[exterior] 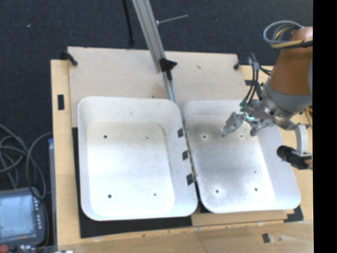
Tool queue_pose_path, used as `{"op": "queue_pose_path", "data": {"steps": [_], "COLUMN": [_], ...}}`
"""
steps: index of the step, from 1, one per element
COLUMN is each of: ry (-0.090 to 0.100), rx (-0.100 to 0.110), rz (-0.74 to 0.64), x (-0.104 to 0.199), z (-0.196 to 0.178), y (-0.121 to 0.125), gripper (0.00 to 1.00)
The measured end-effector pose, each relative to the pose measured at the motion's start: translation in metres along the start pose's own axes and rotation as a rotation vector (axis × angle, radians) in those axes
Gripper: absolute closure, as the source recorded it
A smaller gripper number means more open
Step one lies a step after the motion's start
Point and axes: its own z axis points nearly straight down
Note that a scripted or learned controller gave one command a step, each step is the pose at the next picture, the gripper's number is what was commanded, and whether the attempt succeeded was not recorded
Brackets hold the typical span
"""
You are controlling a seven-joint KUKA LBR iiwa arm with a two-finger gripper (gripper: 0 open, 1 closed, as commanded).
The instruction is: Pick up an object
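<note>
From the camera view, the hand (pixel 243 126) hangs over the far right part of the right bin (pixel 284 194), low above its floor. Its two fingers are spread apart with nothing between them. The grey arm (pixel 289 78), with its orange band, reaches in over the surface's right edge.

I cannot tell where the object to be picked lies. If one is there, it is most likely hidden beneath the hand or wrist.

To do this step well, the fingers should stay spread until they straddle something. The descent should stop short of the floor, and the fingers should close only once a body sits squarely between them. The bin's sloped wall is close by, so a vertical approach is safer than a slanted one.

Both the right bin and the left bin (pixel 131 157) are shallow white trays with rounded corners. They look like moulded plastic, matte and speckled with grey scuffs, with a few small dark dots on their floors. Dark clips (pixel 185 155) sit along the seam where the bins meet. The surface (pixel 116 73) is pale flat board. A ribbed metal rail (pixel 150 30) rises from its far edge.
</note>
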Motion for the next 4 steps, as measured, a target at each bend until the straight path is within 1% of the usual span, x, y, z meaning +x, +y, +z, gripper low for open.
{"op": "queue_pose_path", "data": {"steps": [1,2,4], "ry": [-0.001,-0.003,-0.003], "rx": [-0.005,0.002,0.0], "rz": [0.001,0.003,0.003], "x": [0.0,-0.012,-0.018], "z": [-0.003,0.05,0.144], "y": [0.001,-0.003,0.001], "gripper": [0.0,0.0,0.0]}}
